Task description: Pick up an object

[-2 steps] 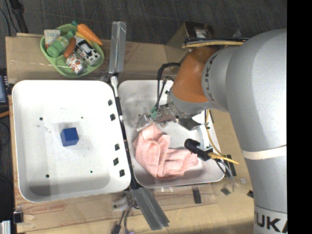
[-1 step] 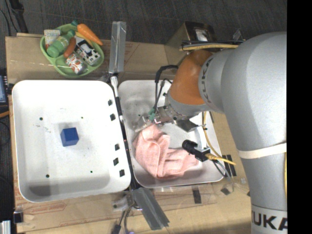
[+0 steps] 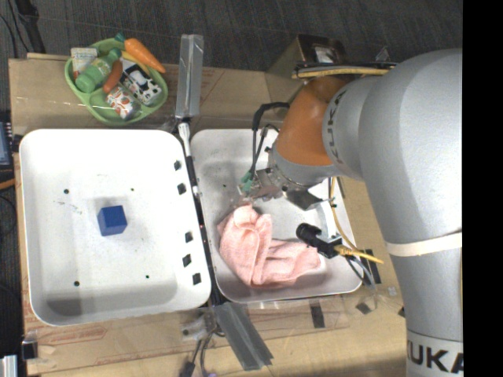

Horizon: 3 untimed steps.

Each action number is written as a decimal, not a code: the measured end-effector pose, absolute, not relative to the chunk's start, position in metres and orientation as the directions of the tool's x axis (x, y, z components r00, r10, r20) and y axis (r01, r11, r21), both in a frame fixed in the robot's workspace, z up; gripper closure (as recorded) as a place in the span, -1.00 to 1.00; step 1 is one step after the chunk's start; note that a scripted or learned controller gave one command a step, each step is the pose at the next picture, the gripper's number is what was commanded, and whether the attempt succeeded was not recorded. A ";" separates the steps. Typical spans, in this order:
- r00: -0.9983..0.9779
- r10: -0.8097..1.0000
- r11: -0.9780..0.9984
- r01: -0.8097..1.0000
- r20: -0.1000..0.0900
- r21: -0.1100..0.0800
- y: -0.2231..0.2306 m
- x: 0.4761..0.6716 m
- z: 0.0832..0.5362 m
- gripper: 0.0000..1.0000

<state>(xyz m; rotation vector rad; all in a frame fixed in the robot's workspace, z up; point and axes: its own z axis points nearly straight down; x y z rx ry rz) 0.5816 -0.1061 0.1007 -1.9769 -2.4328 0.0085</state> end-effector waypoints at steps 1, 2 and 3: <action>-0.300 0.954 0.300 0.954 0.001 -0.001 -0.059 0.621 0.192 1.00; -0.313 0.950 0.313 0.950 -0.001 -0.001 -0.039 0.657 0.275 1.00; -0.339 0.941 0.339 0.941 0.002 -0.004 -0.115 0.652 0.252 1.00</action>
